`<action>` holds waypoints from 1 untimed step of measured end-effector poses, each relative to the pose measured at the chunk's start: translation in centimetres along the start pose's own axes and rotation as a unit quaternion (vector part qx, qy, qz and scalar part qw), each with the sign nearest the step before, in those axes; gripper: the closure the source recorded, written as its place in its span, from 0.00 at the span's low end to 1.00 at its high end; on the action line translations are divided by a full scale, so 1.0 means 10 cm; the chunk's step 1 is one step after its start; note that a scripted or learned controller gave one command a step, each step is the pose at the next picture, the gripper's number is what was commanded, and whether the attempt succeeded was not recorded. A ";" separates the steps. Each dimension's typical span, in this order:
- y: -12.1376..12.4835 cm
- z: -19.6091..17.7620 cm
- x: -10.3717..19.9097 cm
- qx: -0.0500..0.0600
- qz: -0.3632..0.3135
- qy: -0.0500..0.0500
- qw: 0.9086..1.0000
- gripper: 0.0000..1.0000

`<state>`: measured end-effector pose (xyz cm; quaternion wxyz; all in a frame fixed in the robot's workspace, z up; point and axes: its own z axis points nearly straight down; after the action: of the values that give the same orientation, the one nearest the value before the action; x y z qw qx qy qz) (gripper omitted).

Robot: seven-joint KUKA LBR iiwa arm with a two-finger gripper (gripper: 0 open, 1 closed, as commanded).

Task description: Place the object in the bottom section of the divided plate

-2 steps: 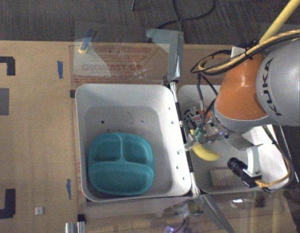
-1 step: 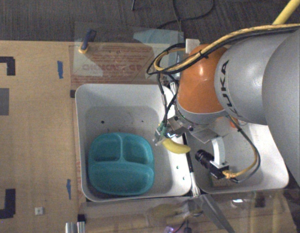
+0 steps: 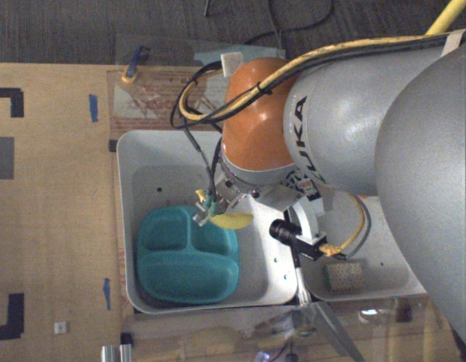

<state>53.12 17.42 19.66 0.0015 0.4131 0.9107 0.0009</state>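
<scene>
While reaching in from the right, grey arm [image 3: 354, 127] bent low, gripper [image 3: 210, 208] over teal divided plate [image 3: 186, 256], pinching yellow object [image 3: 231, 220].

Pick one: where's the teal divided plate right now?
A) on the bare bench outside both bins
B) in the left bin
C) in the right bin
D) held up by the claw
B: the teal divided plate lies flat on the floor of the left bin, while the right bin holds a small grey block.

arm [image 3: 346, 127] hiding right bin [image 3: 384, 277], hand unclear
</scene>
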 end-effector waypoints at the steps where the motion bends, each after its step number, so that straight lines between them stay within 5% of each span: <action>1: 0.00 0.00 0.00 0.000 0.000 0.000 1.000 0.00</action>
<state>53.10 17.46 19.66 0.0014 0.4127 0.9109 0.0008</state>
